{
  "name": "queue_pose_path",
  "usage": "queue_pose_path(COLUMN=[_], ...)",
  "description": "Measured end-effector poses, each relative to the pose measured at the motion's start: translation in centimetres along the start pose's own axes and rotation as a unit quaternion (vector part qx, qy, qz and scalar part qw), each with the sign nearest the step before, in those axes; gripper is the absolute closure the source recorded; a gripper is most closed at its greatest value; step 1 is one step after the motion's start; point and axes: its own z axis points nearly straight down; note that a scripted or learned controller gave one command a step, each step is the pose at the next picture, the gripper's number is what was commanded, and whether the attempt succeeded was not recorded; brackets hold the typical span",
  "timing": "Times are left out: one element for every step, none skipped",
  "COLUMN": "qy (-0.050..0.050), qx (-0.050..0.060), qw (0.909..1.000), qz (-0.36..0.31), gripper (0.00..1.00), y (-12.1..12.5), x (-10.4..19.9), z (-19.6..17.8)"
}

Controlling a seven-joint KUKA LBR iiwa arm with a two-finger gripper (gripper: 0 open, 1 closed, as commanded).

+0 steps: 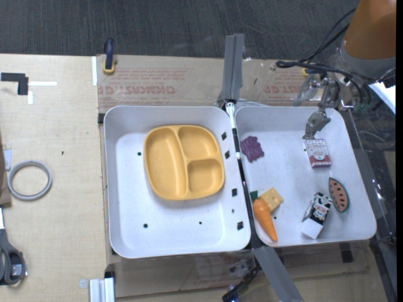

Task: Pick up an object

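Note:
My gripper [329,114] hangs over the far end of the right bin [286,123], open with nothing between its fingers. Just below it lies a small red and white carton [318,153]. A purple grape bunch [252,148] rests near the bin's left wall. Toward the front are a yellow cheese wedge [271,199], an orange carrot [265,220], a cow-patterned milk carton [316,214] and a watermelon slice [340,194].
The left bin [126,219] holds a yellow divided plate [185,162]. On the wooden bench to the left lie a grey tape roll [28,180] and scissors [9,266]. A metal divider post [233,68] stands between the bins at the back.

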Motion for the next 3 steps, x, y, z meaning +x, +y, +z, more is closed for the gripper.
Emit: queue_pose_path(qy=[0.001,-0.001,0.000], qx=[0.000,0.001,0.000], qw=[0.9973,0.9900,0.9985], qz=[-0.074,-0.141,0.055], gripper=[0.00,0.00,0.00], y=[-7.1,-8.7,-8.7], x=[2.8,-0.8,-0.5], z=[14.5,11.2,5.0])
